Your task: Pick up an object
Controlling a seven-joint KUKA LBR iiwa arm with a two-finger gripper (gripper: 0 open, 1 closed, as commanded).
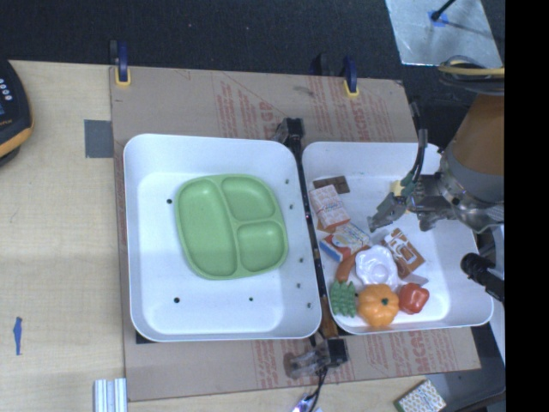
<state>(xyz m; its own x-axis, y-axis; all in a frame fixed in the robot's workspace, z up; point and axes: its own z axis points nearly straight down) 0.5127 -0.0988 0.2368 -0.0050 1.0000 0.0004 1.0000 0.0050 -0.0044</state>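
the two-finger metal gripper (388, 213) is seen lowered into the right shallow white bin (369, 157), its dark fingers spread apart with nothing between them, tips angled down toward the pile. just below the jaws a small brown and white snack packet (404, 251) lies flat, with a crumpled white plastic piece (375, 266) beside it; further below, an orange toy pumpkin (378, 305) and a red toy pepper (413, 298) rest against the near wall. well to the jaws' left, a green divided plastic plate (230, 226) sits in the left white bin (154, 157). the open stance is judged as readiness for a descent.
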